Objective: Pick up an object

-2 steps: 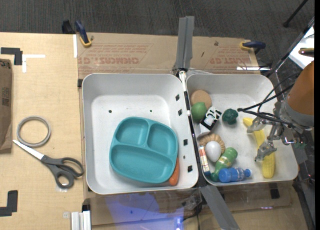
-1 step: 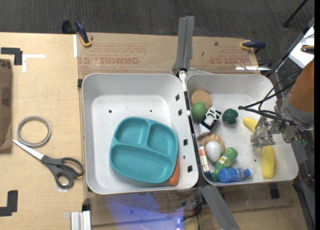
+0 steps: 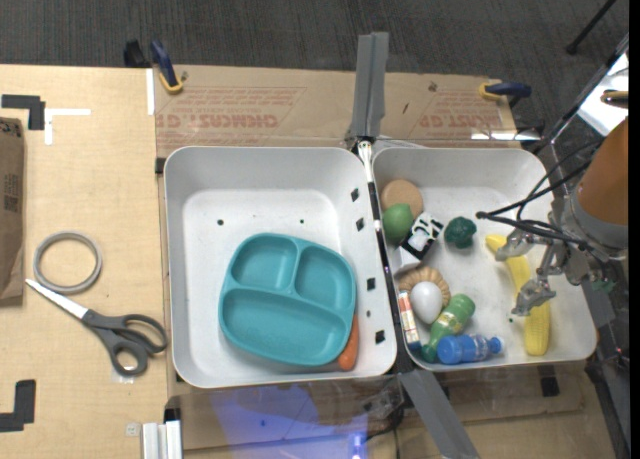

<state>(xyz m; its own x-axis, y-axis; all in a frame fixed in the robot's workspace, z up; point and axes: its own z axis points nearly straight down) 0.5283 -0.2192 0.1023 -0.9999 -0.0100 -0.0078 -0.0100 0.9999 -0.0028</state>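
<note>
Near the right wall of the right-hand shallow white bin (image 3: 575,247), the metal two-finger gripper (image 3: 533,285) is hanging spread and gripping nothing, just above a yellow plastic corn cob (image 3: 537,330) with a yellow banana-shaped toy (image 3: 517,270) just beside it. Both are lying crowded against the wall — a descending finger is risking striking the rim or nudging one piece into the other, spoiling the grip.

arm: reaches in from right, orange band at frame edge | wrist: angled down-left, cables trailing | gripper (image 3: 533,282): low, metal fingers (image 3: 528,297) spread apart, nothing between them
</note>
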